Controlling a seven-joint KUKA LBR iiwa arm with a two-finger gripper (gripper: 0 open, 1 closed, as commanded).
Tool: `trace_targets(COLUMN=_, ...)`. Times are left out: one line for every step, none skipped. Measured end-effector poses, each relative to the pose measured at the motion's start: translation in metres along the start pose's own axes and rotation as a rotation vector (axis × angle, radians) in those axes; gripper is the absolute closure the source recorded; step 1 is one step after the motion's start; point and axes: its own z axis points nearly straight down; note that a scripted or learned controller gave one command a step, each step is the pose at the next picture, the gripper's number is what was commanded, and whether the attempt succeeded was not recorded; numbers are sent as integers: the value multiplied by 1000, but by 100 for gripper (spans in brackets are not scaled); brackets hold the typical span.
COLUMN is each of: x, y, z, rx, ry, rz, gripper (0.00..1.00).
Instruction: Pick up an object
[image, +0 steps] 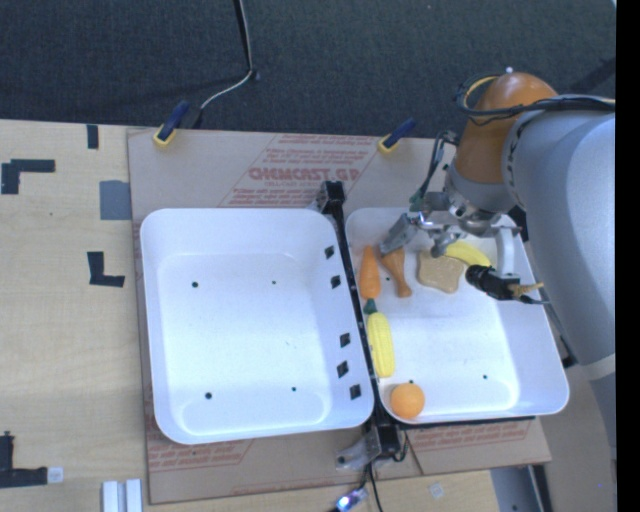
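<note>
My gripper (415, 243) hangs over the far end of the right bin (520, 370), open, its two fingers spread with nothing between them. Just below it lies a brown drumstick-shaped piece (399, 274). An orange carrot (369, 272) rests to the left of that, against the bin's left wall. To the right, a tan bread slice (438, 274) lies flat, and a yellow banana (467, 253) sits behind it, partly hidden by the wrist. Closer to the front are a yellow corn cob (380, 343) and an orange fruit (407, 401).
The left bin (240, 330) stands beside the right one, with a black divider strip (345, 300) between them. Both rest on a cardboard sheet (290, 170) held by clamps at the back. The arm covers the right bin's far right corner.
</note>
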Motion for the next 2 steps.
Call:
trace_targets(x=15, y=1, z=-92, rx=-10, ry=-2, rz=3, gripper=0)
trace_targets(x=26, y=-65, z=-305, rx=-20, ry=-4, rz=4, gripper=0)
